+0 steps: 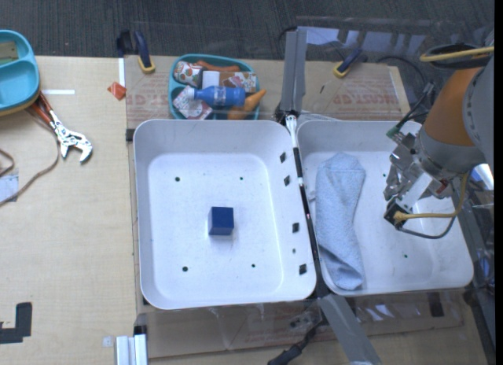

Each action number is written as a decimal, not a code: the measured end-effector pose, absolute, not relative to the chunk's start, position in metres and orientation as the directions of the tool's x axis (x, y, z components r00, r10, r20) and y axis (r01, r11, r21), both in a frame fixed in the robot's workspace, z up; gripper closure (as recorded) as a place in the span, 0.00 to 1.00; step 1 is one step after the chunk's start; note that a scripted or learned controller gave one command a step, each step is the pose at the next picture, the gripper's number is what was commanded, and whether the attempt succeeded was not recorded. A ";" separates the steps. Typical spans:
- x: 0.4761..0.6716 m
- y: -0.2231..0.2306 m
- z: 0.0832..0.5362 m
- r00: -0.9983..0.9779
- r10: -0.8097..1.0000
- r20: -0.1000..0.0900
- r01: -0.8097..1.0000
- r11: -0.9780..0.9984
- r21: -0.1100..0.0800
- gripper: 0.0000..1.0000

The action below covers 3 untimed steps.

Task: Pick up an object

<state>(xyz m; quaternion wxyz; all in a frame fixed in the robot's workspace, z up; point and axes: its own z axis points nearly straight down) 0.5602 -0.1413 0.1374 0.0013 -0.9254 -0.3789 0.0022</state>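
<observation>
blue cube point(222, 220) seen mid left bin point(141, 198), pale towel point(339, 214) laid in right bin point(440, 269), tool point(395, 190) held over right bin beside towel, state cannot be told, red print on cardboard point(369, 88) unreadable

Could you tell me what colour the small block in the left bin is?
The block is dark blue, seen clearly in the camera view.

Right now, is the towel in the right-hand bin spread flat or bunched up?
Bunched up. The towel lies as a long rumpled strip along the left wall of the right bin, covering only that side of its floor.
</observation>
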 end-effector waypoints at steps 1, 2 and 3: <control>0.565 -0.105 0.170 0.912 0.410 -0.004 0.410 -0.912 -0.001 1.00; 0.594 -0.096 0.230 0.802 0.597 -0.004 0.597 -0.802 -0.001 1.00; 0.634 -0.107 0.260 0.694 0.720 -0.003 0.720 -0.694 -0.001 1.00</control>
